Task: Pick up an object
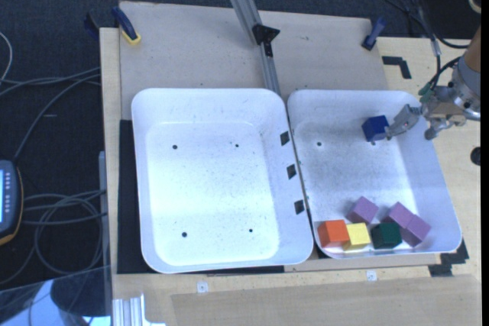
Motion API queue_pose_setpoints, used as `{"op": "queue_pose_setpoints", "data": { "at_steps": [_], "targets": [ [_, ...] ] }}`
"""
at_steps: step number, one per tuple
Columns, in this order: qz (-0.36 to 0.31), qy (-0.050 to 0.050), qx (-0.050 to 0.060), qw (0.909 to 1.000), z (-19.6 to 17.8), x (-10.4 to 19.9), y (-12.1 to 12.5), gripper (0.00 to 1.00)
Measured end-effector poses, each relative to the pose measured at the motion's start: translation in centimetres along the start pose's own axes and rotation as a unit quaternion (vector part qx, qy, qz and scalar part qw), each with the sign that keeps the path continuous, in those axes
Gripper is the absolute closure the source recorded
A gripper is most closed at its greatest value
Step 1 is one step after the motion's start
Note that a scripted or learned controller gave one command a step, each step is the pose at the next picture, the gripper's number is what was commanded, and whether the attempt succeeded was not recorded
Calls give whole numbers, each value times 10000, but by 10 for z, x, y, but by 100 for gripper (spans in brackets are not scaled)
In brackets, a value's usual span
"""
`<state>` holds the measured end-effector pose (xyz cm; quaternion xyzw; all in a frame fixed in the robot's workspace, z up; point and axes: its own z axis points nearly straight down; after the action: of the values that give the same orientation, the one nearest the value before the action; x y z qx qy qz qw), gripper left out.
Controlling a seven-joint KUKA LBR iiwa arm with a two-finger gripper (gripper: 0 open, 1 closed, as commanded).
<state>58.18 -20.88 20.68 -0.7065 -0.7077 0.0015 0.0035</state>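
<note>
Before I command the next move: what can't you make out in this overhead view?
- Small blue block: whether the grey two-finger gripper touches it; too small and blurred.
- Grey arm: cut off by the right edge.
- Dark green cube: far side hidden behind a purple block.

Grey metal claw [416, 124], thin fingers, dark cable above wrist.

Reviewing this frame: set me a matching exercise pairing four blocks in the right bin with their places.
Things:
1. blue block
2. orange block
3. green block
4. yellow block

Places:
A. at the left end of the near row
B. between the orange and green blocks
C. apart from the rest, in the far half, beside the gripper
D. right of the yellow block

Pairs: 1-C, 2-A, 3-D, 4-B
</note>
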Motion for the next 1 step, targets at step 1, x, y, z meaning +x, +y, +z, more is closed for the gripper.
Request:
{"op": "queue_pose_setpoints", "data": {
  "at_steps": [1],
  "targets": [
    [9,-1,2,10000,59,-8,-4,0]
  ]
}}
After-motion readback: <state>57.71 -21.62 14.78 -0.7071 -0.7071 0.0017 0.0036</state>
